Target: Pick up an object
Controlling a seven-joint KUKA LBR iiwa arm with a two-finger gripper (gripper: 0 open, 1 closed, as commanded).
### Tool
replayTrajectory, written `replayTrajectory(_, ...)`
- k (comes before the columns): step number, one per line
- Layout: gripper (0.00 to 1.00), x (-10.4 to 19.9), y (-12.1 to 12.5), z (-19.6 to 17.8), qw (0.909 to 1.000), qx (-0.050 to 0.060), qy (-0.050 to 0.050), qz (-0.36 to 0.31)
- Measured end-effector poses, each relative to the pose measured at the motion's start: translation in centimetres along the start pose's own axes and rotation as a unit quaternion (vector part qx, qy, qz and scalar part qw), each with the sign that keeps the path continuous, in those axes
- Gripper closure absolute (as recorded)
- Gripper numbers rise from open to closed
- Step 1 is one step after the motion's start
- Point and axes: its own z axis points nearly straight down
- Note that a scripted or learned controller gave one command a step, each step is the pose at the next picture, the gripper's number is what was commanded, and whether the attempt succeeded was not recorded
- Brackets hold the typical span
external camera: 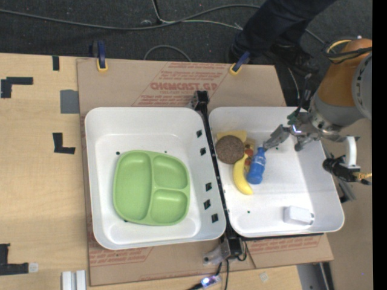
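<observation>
Right bin [320, 186]: one banana [242, 177], one blue bottle [257, 167], one brown ball [229, 149]

The arm [338, 95] beside the right bin [320, 192] is grey with a rounded orange band above the wrist; its gripper [284, 135] has dark, slim metal fingers.

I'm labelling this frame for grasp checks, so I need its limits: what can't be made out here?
- Two-finger gripper: too small and blurred in the camera view to tell how its tips are set.
- Curved yellow banana: upper part hidden under the round brown cookie-like disc.
- Small blue bottle: its top end is too small to read.
- Grey arm: cut off by the right edge.
</observation>
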Motion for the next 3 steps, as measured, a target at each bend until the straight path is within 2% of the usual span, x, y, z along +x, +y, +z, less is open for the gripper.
replayTrajectory(1, 0.00, 0.3, 0.4, 4.4, 1.0000, -0.001, -0.001, 0.000)
replayTrajectory(2, 0.00, 0.3, 0.5, 6.9, 1.0000, -0.002, -0.001, 0.000)
replayTrajectory(3, 1.00, 0.2, 0.5, 5.8, 1.0000, -0.004, -0.002, -0.001)
